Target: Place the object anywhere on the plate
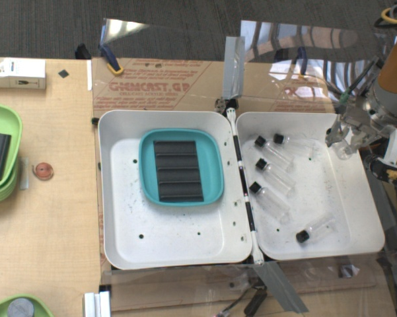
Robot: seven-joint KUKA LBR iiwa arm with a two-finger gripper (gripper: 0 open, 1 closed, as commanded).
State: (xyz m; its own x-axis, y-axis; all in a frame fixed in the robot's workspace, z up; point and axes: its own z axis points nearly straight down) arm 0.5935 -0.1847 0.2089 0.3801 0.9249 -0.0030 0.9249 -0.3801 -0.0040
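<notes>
Across the right bin [357, 240] lie my targets: several clear vials with black caps, one near the front [312, 232], others scattered toward the bin's left side [267, 152]. None is on the teal plate [181, 168], which sits in the left bin [119, 236] with a dark ribbed insert [179, 171] at its middle. My claw [347, 136] hangs over the right bin's far right rim, well apart from every vial, and I can't tell whether it is apart or together, nor whether anything clear is caught in it. I judge the picking step is at hand. Next I need to come down over one vial, square to its length, close on it, then carry it left across the divider.
</notes>
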